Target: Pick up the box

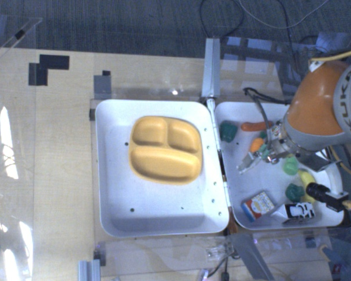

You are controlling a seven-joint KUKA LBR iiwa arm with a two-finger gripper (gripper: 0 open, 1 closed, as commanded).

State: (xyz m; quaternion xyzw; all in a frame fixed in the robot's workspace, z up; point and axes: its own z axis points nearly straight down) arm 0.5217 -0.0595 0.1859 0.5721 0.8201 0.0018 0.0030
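The box (258,205) is small, with red, white and orange print. It lies flat near the front left corner of the right bin (241,186). My gripper (253,160) hangs over the middle of that bin, behind the box and clear of it, pointing down and to the left from the orange-banded wrist (316,107). Nothing is visibly held in it.
Around the gripper lie a dark green piece (228,130), an orange carrot (254,126), a green ball (291,167), a yellow item (307,177) and a black-and-white toy (298,211) just right of the box. The left bin (114,174) holds a yellow compartment tray (165,149).
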